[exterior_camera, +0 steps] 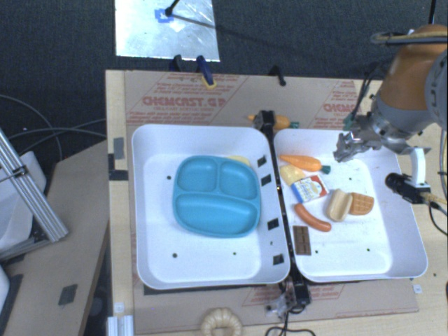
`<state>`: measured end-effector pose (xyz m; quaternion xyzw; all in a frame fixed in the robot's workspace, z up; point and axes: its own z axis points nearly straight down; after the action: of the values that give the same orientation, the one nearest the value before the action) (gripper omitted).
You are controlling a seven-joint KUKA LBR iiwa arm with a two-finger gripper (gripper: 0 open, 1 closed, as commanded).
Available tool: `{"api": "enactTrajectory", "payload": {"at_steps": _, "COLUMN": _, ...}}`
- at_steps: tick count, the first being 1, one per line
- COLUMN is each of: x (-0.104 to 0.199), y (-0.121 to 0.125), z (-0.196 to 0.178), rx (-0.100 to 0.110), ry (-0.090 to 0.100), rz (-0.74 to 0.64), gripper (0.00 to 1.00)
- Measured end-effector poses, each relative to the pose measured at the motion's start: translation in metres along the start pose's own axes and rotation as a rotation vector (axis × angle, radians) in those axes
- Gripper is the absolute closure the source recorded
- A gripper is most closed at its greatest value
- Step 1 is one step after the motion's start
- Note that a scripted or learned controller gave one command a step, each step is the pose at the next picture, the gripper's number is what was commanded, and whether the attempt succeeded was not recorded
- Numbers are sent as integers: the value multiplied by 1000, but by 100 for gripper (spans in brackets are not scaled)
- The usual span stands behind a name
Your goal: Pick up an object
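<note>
The blue sectioned plate (215, 194) filled the left bin (150, 187), too broad and slick to pinch; in the right bin (402, 250), mid-frame, lay light toy foods; the carrot (301, 162), stiff and smooth, looked best taken across its middle; the bread roll (339, 205) touched a waffle (360, 204); the sausage (312, 218) seemed prone to roll; the hand (347, 148) hung near the carrot, its spread too blurred to tell.

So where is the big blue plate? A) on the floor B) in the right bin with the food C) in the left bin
C: the blue plate lies in the left bin, while the carrot and other toy food sit in the right bin.
</note>
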<state>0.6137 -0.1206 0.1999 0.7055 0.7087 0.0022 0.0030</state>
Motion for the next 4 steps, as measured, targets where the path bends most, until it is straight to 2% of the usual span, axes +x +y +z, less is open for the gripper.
{"api": "enactTrajectory", "payload": {"at_steps": 1, "x": 0, "y": 2, "z": -27, "rx": 2, "ry": 1, "rz": 0, "gripper": 100}}
{"api": "enactTrajectory", "payload": {"at_steps": 2, "x": 44, "y": -34, "z": -28, "rx": 7, "ry": 3, "rz": -3, "gripper": 100}}
{"api": "enactTrajectory", "payload": {"at_steps": 4, "x": 121, "y": -90, "z": -26, "rx": 9, "ry": 3, "rz": -4, "gripper": 100}}
